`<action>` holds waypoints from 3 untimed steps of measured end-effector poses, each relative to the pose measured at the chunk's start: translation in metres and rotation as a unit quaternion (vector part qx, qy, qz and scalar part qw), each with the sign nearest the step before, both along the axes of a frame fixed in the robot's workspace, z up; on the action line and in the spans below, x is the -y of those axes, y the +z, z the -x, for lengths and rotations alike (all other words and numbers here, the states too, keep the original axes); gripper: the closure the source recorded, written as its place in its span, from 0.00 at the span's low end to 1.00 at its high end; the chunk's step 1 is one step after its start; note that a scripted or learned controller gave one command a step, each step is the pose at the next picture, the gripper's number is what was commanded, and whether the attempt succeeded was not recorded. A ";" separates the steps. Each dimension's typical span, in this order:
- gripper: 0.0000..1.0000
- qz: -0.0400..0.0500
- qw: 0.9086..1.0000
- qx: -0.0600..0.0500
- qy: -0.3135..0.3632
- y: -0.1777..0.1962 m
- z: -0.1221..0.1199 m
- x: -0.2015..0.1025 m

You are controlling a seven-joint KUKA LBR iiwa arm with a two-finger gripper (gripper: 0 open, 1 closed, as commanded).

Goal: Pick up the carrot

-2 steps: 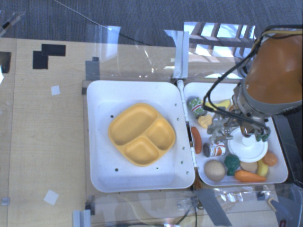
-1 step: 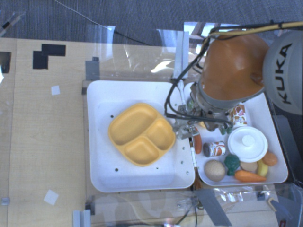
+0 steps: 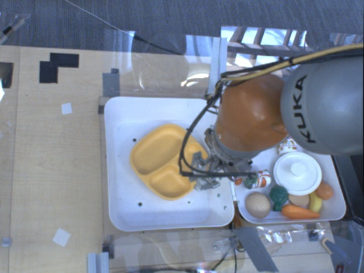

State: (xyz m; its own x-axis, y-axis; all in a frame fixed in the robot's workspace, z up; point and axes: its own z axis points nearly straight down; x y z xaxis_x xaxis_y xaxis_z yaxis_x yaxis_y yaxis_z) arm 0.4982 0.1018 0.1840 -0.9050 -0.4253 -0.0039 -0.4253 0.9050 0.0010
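Hovering at the right edge of the left bin [image 3: 122,169], the claw [image 3: 207,178] sits right beside the yellow divided plate [image 3: 162,161], and honestly I can't tell if it's spread or pressed together since the orange wrist blocks most of it. Meanwhile the carrot [image 3: 300,212] lies well off to the claw's right, in the right bin [image 3: 339,209] just past the green broccoli piece [image 3: 278,196] and the egg [image 3: 257,205].

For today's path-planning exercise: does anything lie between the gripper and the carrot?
Yes. The gripper hangs over the left bin's right side; the carrot lies in the right bin. Between them lie the bins' rims, an egg and broccoli.
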 end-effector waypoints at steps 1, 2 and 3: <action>1.00 0.002 0.992 0.007 0.122 0.123 0.001 0.069; 1.00 -0.001 0.986 0.001 0.165 0.066 -0.025 -0.011; 1.00 0.000 0.971 -0.001 0.240 -0.063 -0.022 -0.037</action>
State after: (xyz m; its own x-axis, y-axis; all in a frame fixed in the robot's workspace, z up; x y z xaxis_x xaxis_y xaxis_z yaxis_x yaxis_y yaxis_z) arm 0.5198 0.1389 0.1214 -0.6034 -0.7975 -0.0027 -0.7975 0.6033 0.0024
